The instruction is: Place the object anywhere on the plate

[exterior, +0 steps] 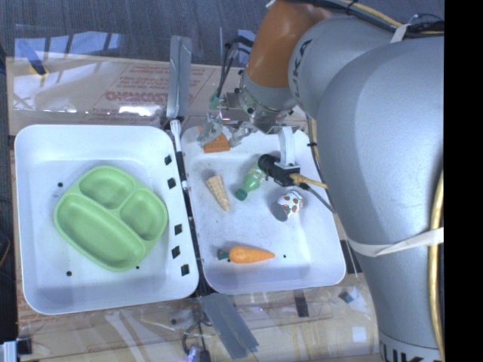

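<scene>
A green plate [113, 217] with three compartments lies in the left bin [38, 277], nothing on it. In the right bin [321, 266], a small orange wedge [216, 145] rests against the far wall. My gripper [223, 132] hangs directly over that wedge at the bin's far left corner, touching or nearly touching it. The wrist and its cables hide the contact point.
The right bin also holds a tan ridged cone [219, 192], a small green bottle [249, 183], a white patterned piece [289, 204] and a carrot [249, 255] near the front wall. A black connector [275, 170] on the arm overhangs the bin. A ridge with black clips [181, 202] separates the bins.
</scene>
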`<state>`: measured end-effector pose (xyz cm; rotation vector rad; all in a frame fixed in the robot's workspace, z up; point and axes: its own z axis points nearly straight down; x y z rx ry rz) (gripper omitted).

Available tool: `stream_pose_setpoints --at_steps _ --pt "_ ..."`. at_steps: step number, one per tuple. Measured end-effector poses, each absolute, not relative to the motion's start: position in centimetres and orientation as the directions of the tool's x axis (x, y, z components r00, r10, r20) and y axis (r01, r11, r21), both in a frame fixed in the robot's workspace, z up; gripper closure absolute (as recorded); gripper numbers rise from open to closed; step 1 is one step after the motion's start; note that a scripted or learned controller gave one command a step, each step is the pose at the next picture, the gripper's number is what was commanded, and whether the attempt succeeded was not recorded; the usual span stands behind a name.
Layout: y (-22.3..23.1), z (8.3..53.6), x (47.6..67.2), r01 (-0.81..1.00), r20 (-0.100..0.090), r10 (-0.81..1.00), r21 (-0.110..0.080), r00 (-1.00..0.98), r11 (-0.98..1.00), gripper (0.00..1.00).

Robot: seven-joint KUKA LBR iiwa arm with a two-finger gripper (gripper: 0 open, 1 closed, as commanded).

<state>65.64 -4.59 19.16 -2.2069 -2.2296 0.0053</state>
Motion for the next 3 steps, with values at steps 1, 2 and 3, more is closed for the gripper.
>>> stream_pose_setpoints --at_steps 1,2,3 --pt "2.1 21.0 56.6 0.996 0.000 0.996 -0.004 -0.087 0.087 1.00" --pt "11.7 14.9 54.7 0.997 -0.001 0.997 -0.006 -0.071 0.071 1.00" --pt "11.6 14.9 54.7 0.998 -0.001 0.998 -0.005 -0.070 0.070 0.00"
